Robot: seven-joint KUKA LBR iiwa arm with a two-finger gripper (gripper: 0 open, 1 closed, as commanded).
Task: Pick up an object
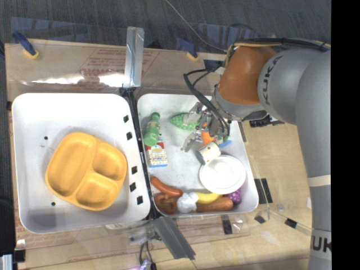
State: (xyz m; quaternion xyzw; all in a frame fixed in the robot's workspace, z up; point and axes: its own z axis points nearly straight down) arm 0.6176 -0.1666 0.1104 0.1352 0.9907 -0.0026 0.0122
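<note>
The claw (196,133) is down inside the right-hand shallow white bin (179,167), its metal fingers spread apart and gripping nothing. Just above it and to its left lies a green leafy plastic toy (183,120), close to the fingertips but not between them. Right beside the claw on its lower right there is a small orange piece (207,138), and just below that a round white plastic plate (223,174). Further left of the claw stands a green plastic bottle (151,129), with a small printed carton (157,155) beneath it. Well below the claw, along the bin's near wall, red toy sausages (166,187) and a yellow toy banana (208,197) lie bunched together. Far off to the claw's left, in the other white bin (34,117), sits a yellow divided plastic tray (86,170).
</note>
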